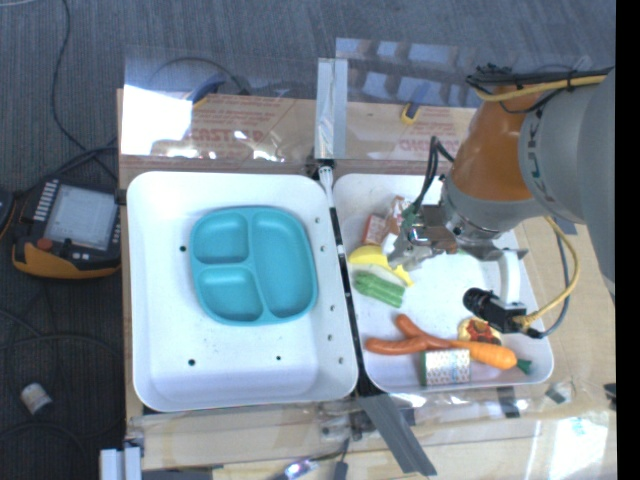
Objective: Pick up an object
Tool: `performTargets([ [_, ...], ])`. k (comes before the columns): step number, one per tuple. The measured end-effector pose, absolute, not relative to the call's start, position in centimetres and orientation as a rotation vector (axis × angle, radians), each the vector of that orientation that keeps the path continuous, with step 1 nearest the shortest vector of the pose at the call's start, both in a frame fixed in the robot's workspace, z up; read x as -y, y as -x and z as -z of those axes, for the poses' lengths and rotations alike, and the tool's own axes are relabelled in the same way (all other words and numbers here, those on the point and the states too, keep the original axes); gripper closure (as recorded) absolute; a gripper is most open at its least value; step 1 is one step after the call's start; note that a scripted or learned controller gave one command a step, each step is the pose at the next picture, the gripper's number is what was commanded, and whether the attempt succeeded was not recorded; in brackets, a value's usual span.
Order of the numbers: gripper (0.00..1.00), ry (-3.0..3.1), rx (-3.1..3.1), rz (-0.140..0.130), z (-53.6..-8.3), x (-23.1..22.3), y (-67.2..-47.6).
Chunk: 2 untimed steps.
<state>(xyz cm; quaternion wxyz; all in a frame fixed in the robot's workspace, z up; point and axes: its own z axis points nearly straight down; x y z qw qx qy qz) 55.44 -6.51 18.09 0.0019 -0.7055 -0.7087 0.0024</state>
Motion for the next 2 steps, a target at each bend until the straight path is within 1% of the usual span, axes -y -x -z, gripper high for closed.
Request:
performTargets([
  [1,1.00,2.341,2.090,-0.010,-18.1,5.5,-60.6],
  [2,1.00,2.488,1.912,-0.011,-18.0,7.9,-61.1],
])
